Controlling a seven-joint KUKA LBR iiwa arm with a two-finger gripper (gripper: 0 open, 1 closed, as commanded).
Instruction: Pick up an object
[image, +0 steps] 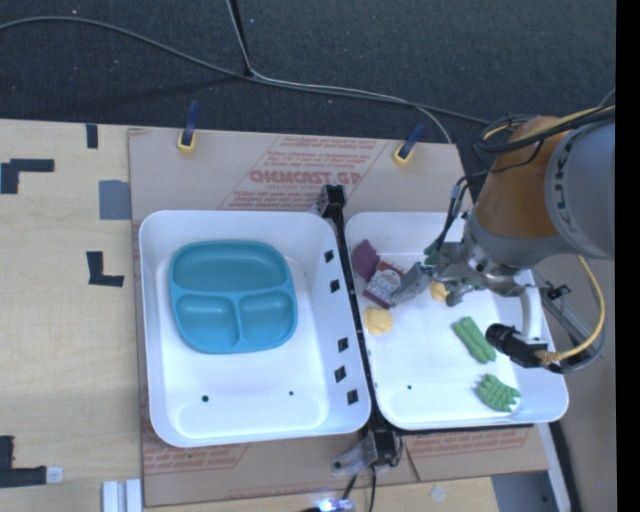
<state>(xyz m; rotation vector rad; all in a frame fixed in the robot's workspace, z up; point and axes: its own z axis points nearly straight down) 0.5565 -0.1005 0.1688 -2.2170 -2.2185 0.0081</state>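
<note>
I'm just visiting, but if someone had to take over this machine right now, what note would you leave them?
Gripper: low in the right bin, by the purple item and grey packet; I can't tell if it grips anything.
Also in that bin: yellow piece, two green pieces.
Left bin: blue divided plate.
Done: nothing visibly lifted.
Left: pick up one object.

2 shallow white bins, a left bin (160, 330) and a right bin (430, 400). 1 blue divided plate (234, 296) with 3 compartments. 2 green items, one (473, 338) and another (497, 392). 2 yellow pieces (378, 321) (439, 292). 1 purple item (365, 259). 2 yellow clamps (187, 138) (405, 152).
</note>
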